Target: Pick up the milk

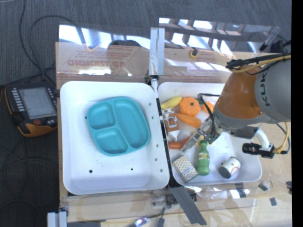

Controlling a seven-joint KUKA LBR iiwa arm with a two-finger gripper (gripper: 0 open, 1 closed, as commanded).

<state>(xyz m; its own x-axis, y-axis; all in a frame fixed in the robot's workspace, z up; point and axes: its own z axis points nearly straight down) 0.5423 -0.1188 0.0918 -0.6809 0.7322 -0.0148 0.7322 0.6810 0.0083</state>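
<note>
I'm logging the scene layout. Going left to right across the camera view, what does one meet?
Teach pendant → blue divided plate in the left bin → milk carton → green bottle → baseball in the right bin.

1. A teal divided plate (117, 125) lies in the left bin (75, 174).
2. The right bin (253, 171) holds a banana (171, 102), an orange pumpkin-like toy (190, 106), a carrot (188, 120), a green bottle (203, 159), a patterned box (184, 168) and a baseball (230, 167).
3. A handheld control pendant (29, 109) lies on the floor left of the worktop.
</note>
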